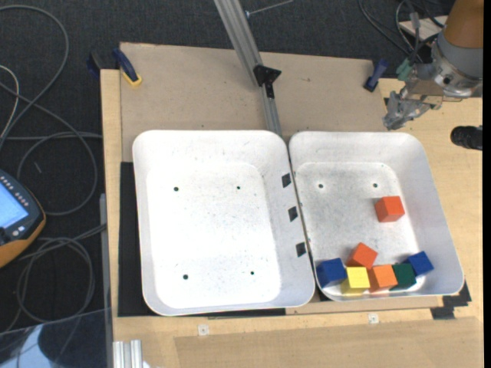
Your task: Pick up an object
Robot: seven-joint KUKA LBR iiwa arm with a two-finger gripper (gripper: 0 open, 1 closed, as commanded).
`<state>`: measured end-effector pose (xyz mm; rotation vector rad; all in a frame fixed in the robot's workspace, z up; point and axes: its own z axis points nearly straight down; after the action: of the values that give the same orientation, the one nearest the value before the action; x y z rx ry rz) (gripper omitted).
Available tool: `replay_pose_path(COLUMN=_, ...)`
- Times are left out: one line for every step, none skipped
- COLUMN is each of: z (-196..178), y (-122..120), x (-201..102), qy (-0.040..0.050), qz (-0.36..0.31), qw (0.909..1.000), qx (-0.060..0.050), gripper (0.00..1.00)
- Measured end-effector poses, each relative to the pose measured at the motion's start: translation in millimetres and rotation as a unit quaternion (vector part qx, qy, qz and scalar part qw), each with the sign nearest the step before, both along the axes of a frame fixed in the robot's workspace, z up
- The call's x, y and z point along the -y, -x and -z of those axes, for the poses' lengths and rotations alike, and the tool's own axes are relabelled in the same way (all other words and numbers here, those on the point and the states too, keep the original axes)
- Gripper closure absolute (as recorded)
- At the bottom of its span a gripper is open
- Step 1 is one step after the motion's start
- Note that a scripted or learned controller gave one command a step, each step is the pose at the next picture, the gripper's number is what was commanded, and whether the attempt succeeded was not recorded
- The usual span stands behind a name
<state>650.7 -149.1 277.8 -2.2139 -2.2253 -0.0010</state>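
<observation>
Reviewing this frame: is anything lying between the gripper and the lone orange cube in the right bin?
In the camera view, nothing: between the gripper and the lone orange cube there is just the right bin rim and bare speckled floor.

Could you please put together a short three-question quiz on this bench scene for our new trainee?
1. True or false: all the blocks lie in the right bin.
2. Which block sits apart from the cluster at the bin's near edge?
A. the yellow block
B. the lone orange block
C. the green block
3. Fill in: the hand hangs above the bench beyond the right bin's ____ rim.

Key:
1. True; the left bin shows just its white floor.
2. B; the other blocks, including two blue ones, crowd the near edge.
3. Far; it is over no block.
</observation>
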Motion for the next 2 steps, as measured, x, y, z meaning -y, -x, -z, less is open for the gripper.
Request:
replay_pose_path(z=1.5, y=7.6, x=-64.1, qy=-0.0008, qz=-0.001, qw=1.0, qx=-0.001, gripper=1.0)
replay_pose_path(z=-3.2, y=14.9, x=-121.1, qy=-0.0004, qz=-0.001, qw=1.0, qx=-0.001, gripper=1.0)
